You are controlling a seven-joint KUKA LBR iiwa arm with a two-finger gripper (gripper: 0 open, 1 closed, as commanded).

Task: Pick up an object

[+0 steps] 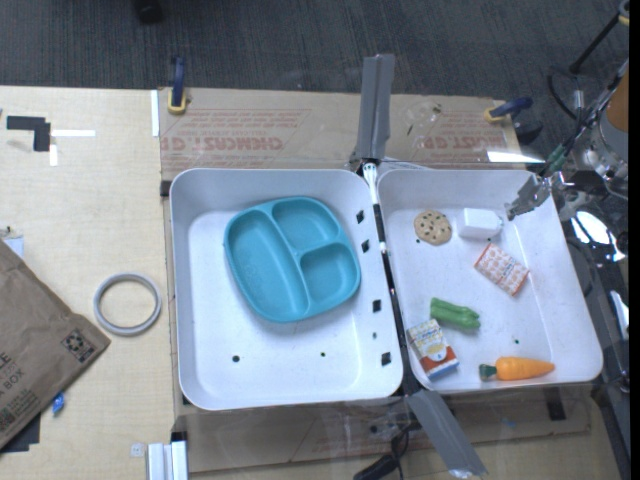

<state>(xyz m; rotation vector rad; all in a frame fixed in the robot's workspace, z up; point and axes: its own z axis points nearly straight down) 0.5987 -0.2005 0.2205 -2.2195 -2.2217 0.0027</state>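
Observation:
The right bin point(565, 268) holds several small objects: a chocolate-chip cookie point(433, 227), a white block point(480, 223), a red-and-white packet point(501, 269), a green toy vegetable point(455, 314), a small juice carton point(432, 349) and an orange carrot point(520, 369). My gripper point(527, 198) hangs over the bin's far right corner, just right of the white block and above the packet. It touches none of them. The arm behind it is partly cut off by the view's right side.
A blue divided plate point(292, 258) lies in the left bin point(200, 368). On the bench to the left are a roll of tape point(127, 302) and a brown cardboard box point(35, 343). Cardboard point(260, 128) lines the back behind both bins.

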